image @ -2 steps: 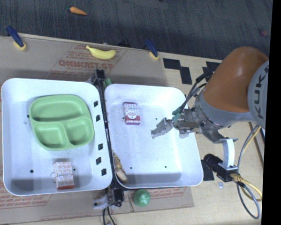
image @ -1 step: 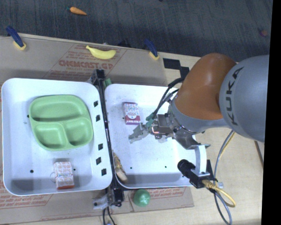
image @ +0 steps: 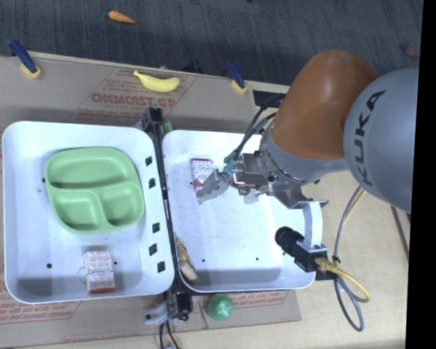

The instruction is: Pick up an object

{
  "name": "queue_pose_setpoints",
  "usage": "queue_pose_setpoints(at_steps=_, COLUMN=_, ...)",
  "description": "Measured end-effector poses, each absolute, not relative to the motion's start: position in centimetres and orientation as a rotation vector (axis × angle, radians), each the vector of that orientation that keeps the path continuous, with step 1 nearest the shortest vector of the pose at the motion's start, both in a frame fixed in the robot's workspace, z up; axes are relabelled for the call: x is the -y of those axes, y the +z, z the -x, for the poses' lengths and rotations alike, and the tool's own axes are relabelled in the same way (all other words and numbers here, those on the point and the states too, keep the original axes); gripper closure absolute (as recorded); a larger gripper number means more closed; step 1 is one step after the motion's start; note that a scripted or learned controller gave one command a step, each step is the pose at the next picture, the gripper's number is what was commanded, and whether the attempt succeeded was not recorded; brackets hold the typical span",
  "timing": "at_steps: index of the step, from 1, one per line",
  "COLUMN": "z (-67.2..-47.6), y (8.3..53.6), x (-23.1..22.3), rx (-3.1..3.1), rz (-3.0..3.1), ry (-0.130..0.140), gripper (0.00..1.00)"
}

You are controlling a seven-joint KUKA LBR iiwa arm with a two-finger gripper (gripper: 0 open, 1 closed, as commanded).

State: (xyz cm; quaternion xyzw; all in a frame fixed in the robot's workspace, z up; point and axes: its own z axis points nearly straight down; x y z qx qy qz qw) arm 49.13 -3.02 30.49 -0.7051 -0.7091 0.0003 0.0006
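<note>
The small red-and-white carton (image: 200, 172) lies in the right bin (image: 220, 272), near its far left corner, and you can see the gripper (image: 211, 186) right at its near edge. Its grey fingers sit against the carton, but you cannot tell how far apart they are or whether anything is pinched between them. Judge the pick as not yet made: the carton rests on the bin floor. The grasp and the lift remain. In the left bin (image: 13, 196) lie a green divided tray (image: 93, 189) and another small carton (image: 98, 270).
</note>
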Motion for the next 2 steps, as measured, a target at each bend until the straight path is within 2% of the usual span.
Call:
queue_pose_setpoints(at_steps=1, z=-47.6, y=21.0, x=9.7, rx=2.225, rz=2.215, ry=0.006, gripper=0.0)
queue_pose_setpoints(at_steps=2, z=-47.7, y=19.2, x=5.8, rx=2.229, rz=2.212, ry=0.002, gripper=0.0)
